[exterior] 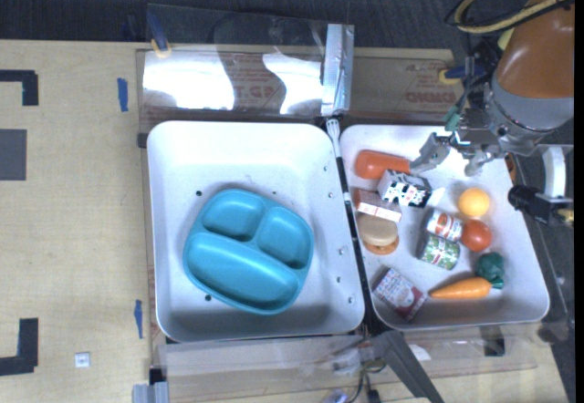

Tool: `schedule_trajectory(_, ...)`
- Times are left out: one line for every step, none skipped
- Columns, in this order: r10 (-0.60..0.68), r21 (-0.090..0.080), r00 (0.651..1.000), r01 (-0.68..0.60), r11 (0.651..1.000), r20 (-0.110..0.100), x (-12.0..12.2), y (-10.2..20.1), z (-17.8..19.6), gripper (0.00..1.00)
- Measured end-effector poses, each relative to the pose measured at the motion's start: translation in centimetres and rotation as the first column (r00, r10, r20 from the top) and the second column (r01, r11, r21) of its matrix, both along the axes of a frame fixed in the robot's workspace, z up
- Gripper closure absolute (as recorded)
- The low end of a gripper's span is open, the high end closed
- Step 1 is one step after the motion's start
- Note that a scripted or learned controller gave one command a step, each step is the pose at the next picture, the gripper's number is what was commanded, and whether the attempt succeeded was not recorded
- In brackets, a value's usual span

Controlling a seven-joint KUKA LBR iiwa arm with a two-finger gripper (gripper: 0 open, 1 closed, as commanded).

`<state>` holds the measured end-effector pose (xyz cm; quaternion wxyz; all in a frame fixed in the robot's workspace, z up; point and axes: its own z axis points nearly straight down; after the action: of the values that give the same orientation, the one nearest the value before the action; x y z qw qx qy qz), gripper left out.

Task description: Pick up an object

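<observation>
Two shallow white bins were set side by side on the bench. In the left bin (173, 164) a blue divided plate (248, 248) was laid, slightly aslant, with nothing else beside it.

The right bin (534, 296) was crowded with toy food. A red-orange sausage (381, 163) was placed near the bin's upper left, and a black-and-white carton (404, 190) was found just below it, touching or nearly so. A burger (380, 232) was seen against the left wall, with a pink-and-white packet (376, 208) at its top. A can (442, 240) with a red and green label was lying near the middle, an orange (474, 202) just to its upper right and a tomato (477, 234) just beside it on the right. A carrot (463, 288) was laid along the lower part, its green top (492, 268) turned to the right. A small red-patterned packet (399, 293) was placed at the lower left, close to the carrot's tip.

The arm (537, 59) was reached in from the right, its orange band above the bin's upper right corner. The gripper (453, 151) was held over the upper part of the right bin, its two fingers spread apart, one finger (429, 153) pointed toward the carton. Nothing was seen between the fingers, and no object was lifted; all of them were resting in the bin.
</observation>
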<state>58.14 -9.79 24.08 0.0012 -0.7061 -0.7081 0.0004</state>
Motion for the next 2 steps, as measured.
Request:
schedule_trajectory(0.182, 0.002, 0.983, -0.182, 0.983, -0.005, 3.7, -2.9, -9.0, 0.0)
schedule_trajectory(0.332, 0.002, 0.943, -0.332, 0.943, -0.014, 8.2, -1.0, -13.2, 0.0)
